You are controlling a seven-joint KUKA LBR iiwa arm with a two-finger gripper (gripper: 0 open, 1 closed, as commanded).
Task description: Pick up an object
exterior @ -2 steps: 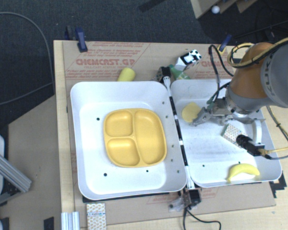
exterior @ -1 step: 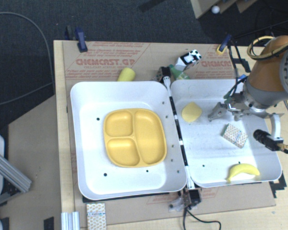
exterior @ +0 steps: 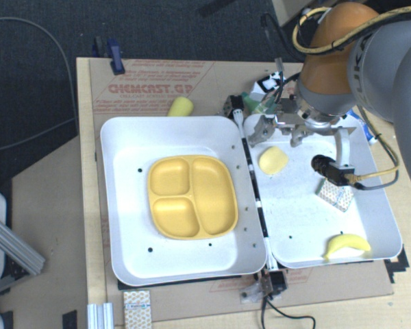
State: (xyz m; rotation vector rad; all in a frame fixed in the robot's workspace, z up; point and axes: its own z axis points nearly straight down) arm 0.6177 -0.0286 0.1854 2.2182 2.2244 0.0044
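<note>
Under arm point(exterior: 342, 53), end effector point(exterior: 277, 130) obscured

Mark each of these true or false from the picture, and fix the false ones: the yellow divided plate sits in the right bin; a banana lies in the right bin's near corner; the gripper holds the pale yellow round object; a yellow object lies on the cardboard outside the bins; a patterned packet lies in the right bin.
1. The yellow divided plate sits in the right bin. False: it lies in the left bin.
2. A banana lies in the right bin's near corner. True.
3. The gripper holds the pale yellow round object. False: that object lies on the bin floor, just below the gripper.
4. A yellow object lies on the cardboard outside the bins. True.
5. A patterned packet lies in the right bin. True.
</note>
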